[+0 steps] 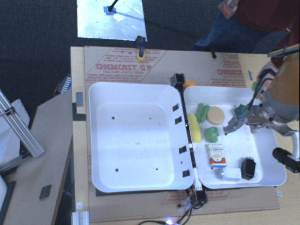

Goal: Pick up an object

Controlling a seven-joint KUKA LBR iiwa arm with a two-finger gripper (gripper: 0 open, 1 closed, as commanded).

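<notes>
Where your grey two-finger gripper (233, 125) hangs over the right white bin (269, 172), its opening cannot be judged. Beside it lie one round tan bun (215, 115), two green pieces (211, 134), one yellow corn cob (194, 127), one small carton (216, 154), and one black block (248, 168).

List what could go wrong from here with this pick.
1. The pincer hangs over bare floor of the right bin, beside the green pepper; coming straight down, it may grab nothing.
2. The tan round piece, the green pods and the yellow corn lie close together, so a grasp there could knock a neighbour away.
</notes>
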